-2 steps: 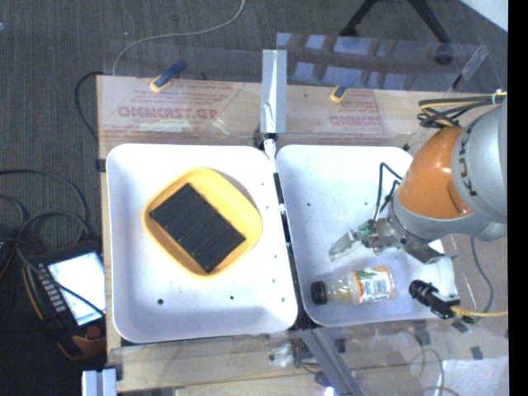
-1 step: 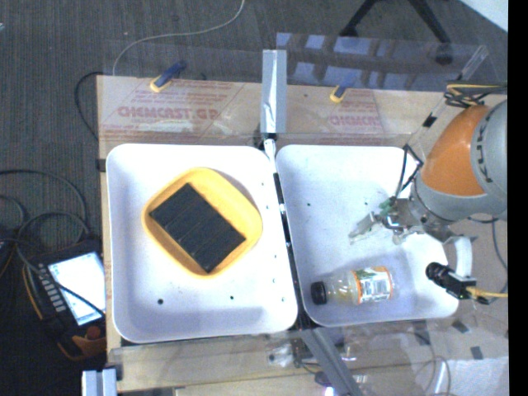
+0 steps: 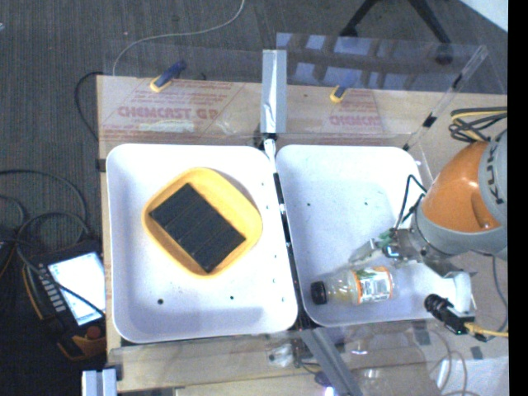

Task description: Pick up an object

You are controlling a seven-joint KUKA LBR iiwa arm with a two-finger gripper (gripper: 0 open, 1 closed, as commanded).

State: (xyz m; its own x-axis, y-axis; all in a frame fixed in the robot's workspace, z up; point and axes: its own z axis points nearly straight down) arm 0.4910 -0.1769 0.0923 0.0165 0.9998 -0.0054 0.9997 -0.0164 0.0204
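A small clear bottle (image 3: 356, 287) with a black cap and an orange-and-white label lies on its side near the front of the right bin (image 3: 330, 188), cap pointing left. My gripper (image 3: 373, 252) hangs just above and slightly behind the bottle's body, reaching in from the right below the orange wrist band (image 3: 462, 190). Nothing shows held in the gripper. In the left bin (image 3: 132, 304) sits a yellow dish (image 3: 239, 200) with a dark square ridged pad (image 3: 198, 227) lying in it.
The raised divider (image 3: 283, 221) between the two bins runs just left of the bottle. Clear plastic panels (image 3: 363, 64) stand behind the bins. Cables and a small device (image 3: 70, 283) lie on the floor at the left.
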